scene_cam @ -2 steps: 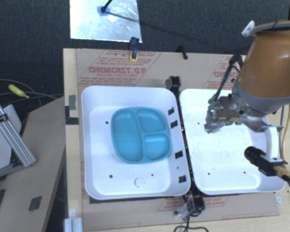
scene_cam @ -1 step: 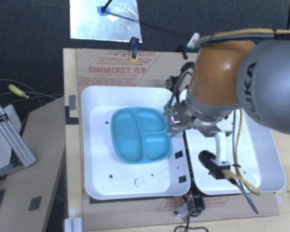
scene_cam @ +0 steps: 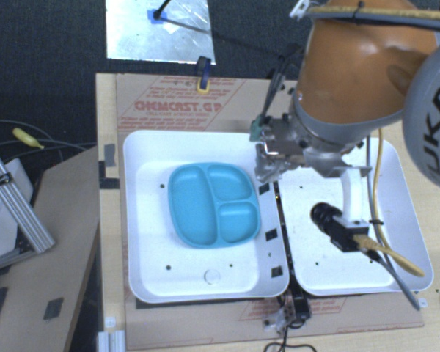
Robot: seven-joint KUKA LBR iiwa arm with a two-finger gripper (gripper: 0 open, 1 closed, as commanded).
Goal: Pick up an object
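A light blue divided plate (scene_cam: 211, 204) lies flat in the middle of the left white bin (scene_cam: 150, 189). My gripper (scene_cam: 268, 166) hangs under the orange band of the arm (scene_cam: 352, 57), over the seam between the two bins. It sits just beyond the plate's upper right corner, close to its rim. The wrist hides much of the gripper, and nothing shows in its grasp.
The right white bin (scene_cam: 396, 196) lies under the arm. Brown board with red lettering (scene_cam: 177, 105) sits behind the bins, and a shiny metal sheet (scene_cam: 158, 17) lies further back. A small pale round mark (scene_cam: 211, 276) shows near the left bin's front wall.
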